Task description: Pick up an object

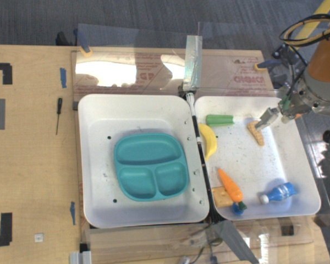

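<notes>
Objects in right bin (305,164): banana (209,139), green block (219,120), tan stick (256,133), carrot (230,185), bottle (277,193). Gripper (268,117) just above stick, opening can't tell.

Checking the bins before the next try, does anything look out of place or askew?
The banana is the odd one: it lies against the divider between the two bins rather than flat on the right bin's floor. The bottle lies on its side. The tray in the left bin sits flat.

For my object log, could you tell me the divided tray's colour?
Teal; the divided tray shows clearly in the camera view.
</notes>
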